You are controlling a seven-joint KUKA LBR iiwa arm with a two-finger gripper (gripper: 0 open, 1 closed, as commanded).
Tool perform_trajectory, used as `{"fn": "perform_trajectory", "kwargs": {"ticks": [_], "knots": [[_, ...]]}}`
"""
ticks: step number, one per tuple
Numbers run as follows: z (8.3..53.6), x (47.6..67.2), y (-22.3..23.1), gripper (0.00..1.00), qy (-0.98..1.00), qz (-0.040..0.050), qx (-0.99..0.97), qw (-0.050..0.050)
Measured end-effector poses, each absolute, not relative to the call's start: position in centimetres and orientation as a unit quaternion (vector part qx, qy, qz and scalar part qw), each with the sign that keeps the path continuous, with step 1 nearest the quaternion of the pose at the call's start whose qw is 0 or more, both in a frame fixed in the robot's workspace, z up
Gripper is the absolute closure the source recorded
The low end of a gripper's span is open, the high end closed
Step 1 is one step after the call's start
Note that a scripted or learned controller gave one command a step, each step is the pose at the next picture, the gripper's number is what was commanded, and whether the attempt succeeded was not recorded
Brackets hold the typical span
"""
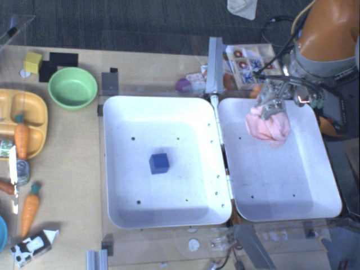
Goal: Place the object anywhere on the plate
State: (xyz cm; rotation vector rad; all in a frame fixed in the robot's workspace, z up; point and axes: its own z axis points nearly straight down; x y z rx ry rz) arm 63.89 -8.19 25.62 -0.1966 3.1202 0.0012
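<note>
The pincer (274, 107) sits over the right bin's (292, 207) far corner, right on top of a pink cloth (269, 127); I cannot tell whether it has the cloth. A blue cube (160, 163) lies alone mid left bin (169, 212). I see no plain plate in either bin, so I'd judge nothing placed yet. The cloth lies close to the far rim and the divider (214, 66); the bin's near half gives free room.

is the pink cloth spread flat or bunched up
Bunched up: the pink cloth sits as a crumpled lump near the back of the right bin, just under the gripper.
</note>
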Motion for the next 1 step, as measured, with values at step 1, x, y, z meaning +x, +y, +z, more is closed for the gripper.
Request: {"fn": "perform_trajectory", "kwargs": {"ticks": [1], "knots": [[19.49,58.96,0.49,1.0,0.993,0.0012,-0.114,0.003]]}}
